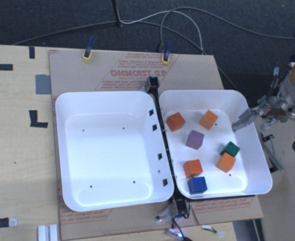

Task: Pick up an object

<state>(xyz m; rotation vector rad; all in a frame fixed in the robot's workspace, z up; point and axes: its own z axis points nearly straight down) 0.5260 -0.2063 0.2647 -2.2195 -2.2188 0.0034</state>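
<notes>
The right bin (252,186) holds several small cubes. Two orange ones (175,121) (208,119) lie toward its back, with a purple cube (195,139) in the middle. A green cube (231,148) touches a third orange cube (226,162) at the right. Near the front sit a red-orange cube (192,168) and a blue cube (197,185). My gripper (240,123) hangs over the bin's right rim, up and to the right of the green cube, with nothing seen in it.
The left bin (67,134) stands beside the right one, with a black clip strip (160,139) along the seam between them. Both rest on cardboard (132,72) held by two clamps. Cables run across the dark floor behind.
</notes>
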